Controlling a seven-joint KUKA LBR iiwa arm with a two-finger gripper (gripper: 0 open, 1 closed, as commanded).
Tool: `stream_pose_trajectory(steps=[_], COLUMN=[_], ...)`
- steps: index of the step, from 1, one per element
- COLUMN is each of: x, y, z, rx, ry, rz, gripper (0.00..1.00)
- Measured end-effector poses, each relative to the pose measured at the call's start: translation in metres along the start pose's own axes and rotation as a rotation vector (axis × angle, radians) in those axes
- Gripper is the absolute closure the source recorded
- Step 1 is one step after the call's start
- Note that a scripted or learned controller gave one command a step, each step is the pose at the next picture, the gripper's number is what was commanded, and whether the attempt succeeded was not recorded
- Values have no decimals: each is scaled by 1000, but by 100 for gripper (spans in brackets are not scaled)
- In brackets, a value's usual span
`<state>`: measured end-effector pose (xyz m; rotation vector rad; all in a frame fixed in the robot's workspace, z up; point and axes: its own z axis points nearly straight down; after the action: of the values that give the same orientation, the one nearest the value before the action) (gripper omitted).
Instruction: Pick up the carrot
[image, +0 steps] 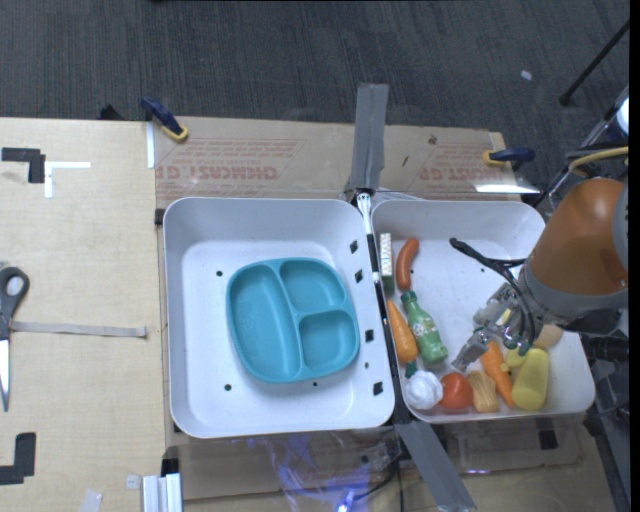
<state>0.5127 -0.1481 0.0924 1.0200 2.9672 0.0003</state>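
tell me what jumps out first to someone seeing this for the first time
The bright teal divided plate stands out, alone in the left bin. Next comes the jumble of toy food along the right bin: a carrot beside a green bottle by the divider, a tomato and a yellow piece near the front. The gripper hangs low over that pile from the right.

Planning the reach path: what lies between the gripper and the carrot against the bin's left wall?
In the camera view, a green bottle lies between the gripper and the carrot, right beside the carrot.
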Motion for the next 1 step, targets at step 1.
stream_pose_trajectory(steps=[1], x=[-2], y=[1], z=[-10], rx=[-2], ry=[-5], rz=[-3], gripper=[100])
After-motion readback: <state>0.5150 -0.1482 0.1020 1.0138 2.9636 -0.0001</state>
